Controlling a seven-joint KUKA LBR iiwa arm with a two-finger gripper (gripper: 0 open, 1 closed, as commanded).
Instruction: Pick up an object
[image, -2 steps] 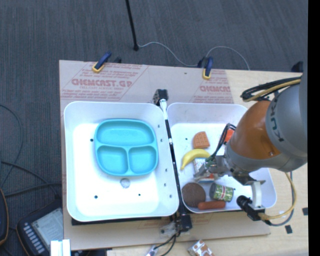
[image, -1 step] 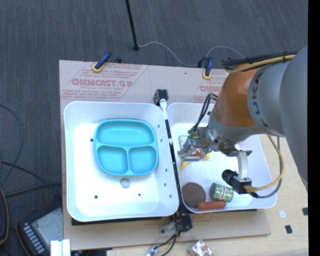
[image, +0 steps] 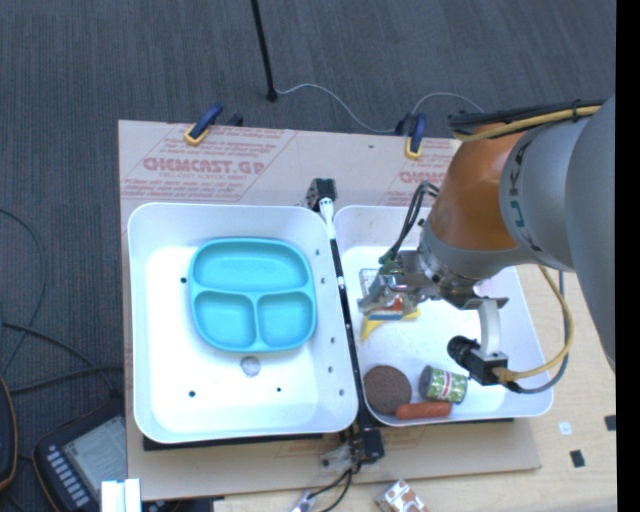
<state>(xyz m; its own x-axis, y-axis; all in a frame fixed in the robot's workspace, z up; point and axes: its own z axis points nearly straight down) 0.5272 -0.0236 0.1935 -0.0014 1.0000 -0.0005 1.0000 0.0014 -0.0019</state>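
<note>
Down in the right bin (image: 528, 300), the gripper (image: 385, 293) sits low near that bin's left wall, over a yellow, banana-shaped object (image: 385, 318). This yellow object lies with its long axis roughly left to right, curving slightly, one end pointing toward the divider between the bins and the other toward the middle of the right bin. The metal fingers crowd over its upper side, but whether they are spread or pressed together cannot be told, and nothing shows the object clamped between them.

Toward the near edge of the same bin lie three more things: a brown round disc (image: 386, 383) lying flat, a small green-labelled can (image: 443, 385) on its side with its axis running left to right, and a reddish sausage-shaped piece (image: 424, 410) touching the near wall, also lying left to right. The disc and the can are near each other, with the red piece just below both. White floor shows between this cluster and the yellow object.

The left bin (image: 160, 330) holds a blue three-compartment tray (image: 253, 295), set a little toward the far side, with white floor all around it and a small pale round object (image: 250, 367) just below its near rim.

The grey arm with its orange band (image: 480, 205) covers the far right part of the right bin.
</note>
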